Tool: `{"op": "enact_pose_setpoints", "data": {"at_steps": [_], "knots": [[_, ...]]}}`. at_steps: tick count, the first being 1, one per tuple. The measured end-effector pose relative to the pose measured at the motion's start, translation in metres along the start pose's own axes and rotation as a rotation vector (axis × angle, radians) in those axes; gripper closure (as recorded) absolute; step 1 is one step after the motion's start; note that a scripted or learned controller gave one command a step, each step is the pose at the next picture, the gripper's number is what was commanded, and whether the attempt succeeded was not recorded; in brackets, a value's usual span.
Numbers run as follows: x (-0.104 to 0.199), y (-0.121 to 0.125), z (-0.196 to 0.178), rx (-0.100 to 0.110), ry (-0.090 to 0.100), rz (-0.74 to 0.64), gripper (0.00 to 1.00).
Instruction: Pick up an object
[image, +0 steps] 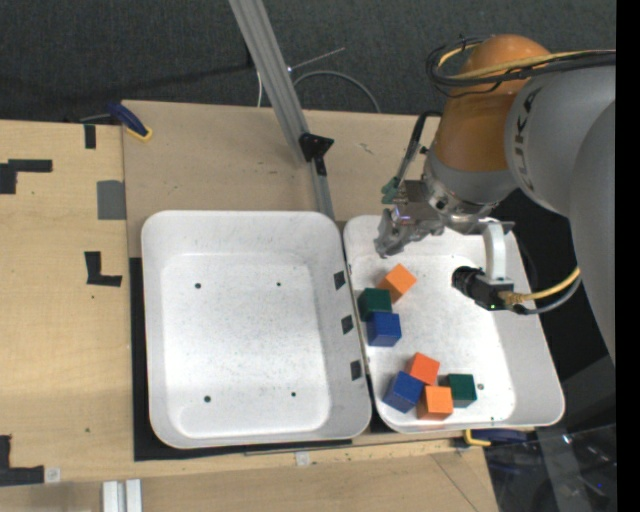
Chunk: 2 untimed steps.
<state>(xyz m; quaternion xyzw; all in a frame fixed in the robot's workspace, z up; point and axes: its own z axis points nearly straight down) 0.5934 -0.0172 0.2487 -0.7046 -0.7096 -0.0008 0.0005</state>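
**Orange block sits just under a poised gripper**

Orange catches the eye first: a small orange block (400, 281) lies tilted near the back of the right bin (530, 350), apart from the walls. Touching or nearly touching one another just in front of it are a dark green block (375, 300) and a blue block (385, 328). Nearer the front edge sits a second cluster: another orange cube (424, 367), a blue cube (404, 391), a lighter orange cube (437, 401) and a green cube (461, 388), all packed close.

Over the back left corner of that bin hangs the gripper (392, 240), its tip just beside the tilted orange block and slightly behind it. From where I stand, nothing is between its tips, and I cannot tell whether the jaws are spread or pressed together; the metal there is a blur of dark shapes.

My reading is that the arm is in the approach, with no grasp made yet. The tilted orange block looks the likeliest target. To take it, the tool would need to shift a little forward, centre over the block, and descend without nudging the green one beside it.

The left bin (160, 330) lies alongside, white and shallow.
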Motion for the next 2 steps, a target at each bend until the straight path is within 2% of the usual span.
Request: {"op": "enact_pose_setpoints", "data": {"at_steps": [2], "knots": [[0.111,0.039,-0.002,0.000,0.000,0.000,1.00]]}}
